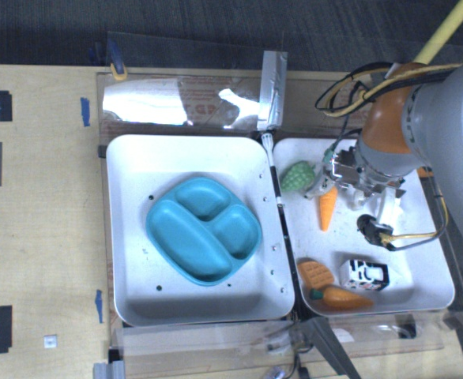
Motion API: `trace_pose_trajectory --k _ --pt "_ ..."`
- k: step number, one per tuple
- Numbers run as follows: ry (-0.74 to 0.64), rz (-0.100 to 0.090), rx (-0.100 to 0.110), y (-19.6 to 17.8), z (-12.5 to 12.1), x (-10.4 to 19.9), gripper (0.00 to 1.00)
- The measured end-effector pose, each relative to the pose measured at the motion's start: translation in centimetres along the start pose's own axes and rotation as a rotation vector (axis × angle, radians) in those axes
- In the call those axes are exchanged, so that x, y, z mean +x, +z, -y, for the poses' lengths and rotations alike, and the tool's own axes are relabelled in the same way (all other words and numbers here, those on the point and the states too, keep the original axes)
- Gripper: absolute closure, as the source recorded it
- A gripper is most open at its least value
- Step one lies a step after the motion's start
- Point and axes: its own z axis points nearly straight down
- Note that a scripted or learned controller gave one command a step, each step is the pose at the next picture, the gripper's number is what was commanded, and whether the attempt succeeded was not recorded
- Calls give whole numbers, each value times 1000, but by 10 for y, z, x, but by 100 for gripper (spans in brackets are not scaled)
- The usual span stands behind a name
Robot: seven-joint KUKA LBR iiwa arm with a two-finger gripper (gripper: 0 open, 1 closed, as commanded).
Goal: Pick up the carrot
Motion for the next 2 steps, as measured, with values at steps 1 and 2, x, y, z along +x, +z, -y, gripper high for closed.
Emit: trace_pose_trajectory --k 1,2 --pt "-4 0 -3 -11 -1 1 100" --pt "-294 -2 -6 -94 -17 74 100"
